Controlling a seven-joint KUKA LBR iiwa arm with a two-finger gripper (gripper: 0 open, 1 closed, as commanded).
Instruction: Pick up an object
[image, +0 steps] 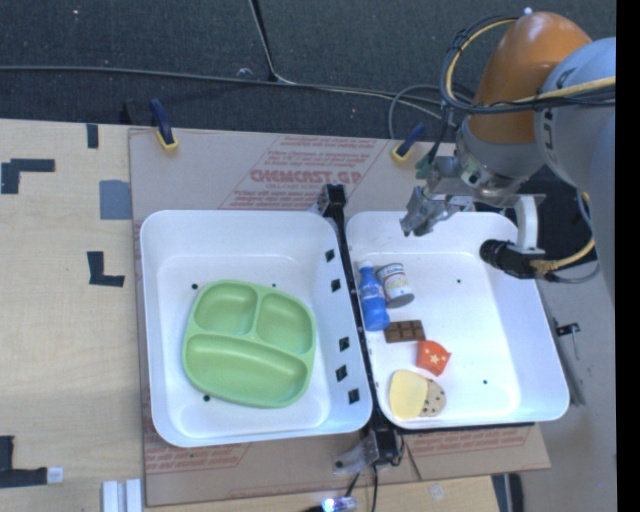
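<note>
— Reaching in from the right, grey arm (560, 90) with orange band bent down over the far edge of the right bin (520, 385). Gripper (418, 222) hanging above that bin's back left corner, fingers close together, nothing seen between them.

— And below?

— Clustered along the right bin's left side: blue bottle (372, 298) lying lengthwise by the divider, small can (396, 284) touching it on its right. Just nearer, brown chocolate bar (405, 331), then red strawberry piece (433, 356), then yellow cheese wedge (415, 396) at the front. All well apart from the gripper.

— Left bin (165, 300)?

— Holding a green divided plate (249, 343), three compartments, flat on the floor
</note>
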